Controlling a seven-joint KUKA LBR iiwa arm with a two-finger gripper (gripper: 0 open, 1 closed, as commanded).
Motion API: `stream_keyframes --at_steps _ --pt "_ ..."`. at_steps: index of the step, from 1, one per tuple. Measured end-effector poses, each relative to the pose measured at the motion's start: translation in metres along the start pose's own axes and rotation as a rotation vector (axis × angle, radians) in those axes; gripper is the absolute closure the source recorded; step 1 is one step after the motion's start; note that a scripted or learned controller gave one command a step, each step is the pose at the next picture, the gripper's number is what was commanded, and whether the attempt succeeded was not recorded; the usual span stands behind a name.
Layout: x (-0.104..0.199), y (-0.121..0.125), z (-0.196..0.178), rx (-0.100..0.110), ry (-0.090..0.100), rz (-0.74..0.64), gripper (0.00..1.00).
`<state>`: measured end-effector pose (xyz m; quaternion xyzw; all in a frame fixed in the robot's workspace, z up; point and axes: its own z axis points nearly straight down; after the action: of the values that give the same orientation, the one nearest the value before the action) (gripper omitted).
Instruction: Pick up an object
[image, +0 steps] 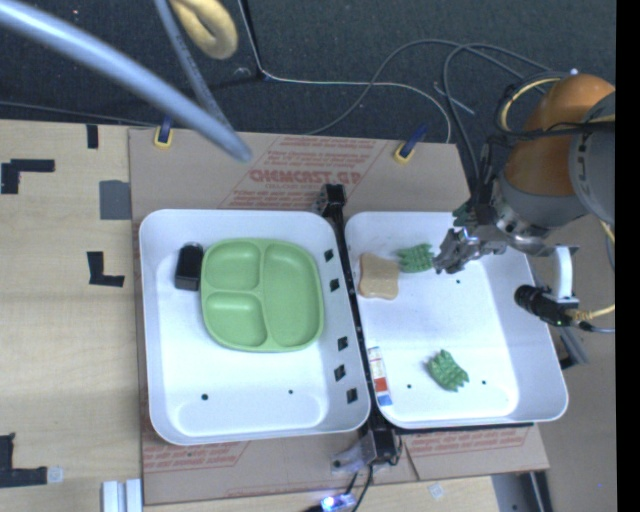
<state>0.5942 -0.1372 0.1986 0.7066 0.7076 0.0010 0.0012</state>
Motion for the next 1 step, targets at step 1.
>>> stream_keyframes --at_steps 1 --pt "-0.0049 0.0045 -0.0622 -0.003 -0.001 0.000 1.00"
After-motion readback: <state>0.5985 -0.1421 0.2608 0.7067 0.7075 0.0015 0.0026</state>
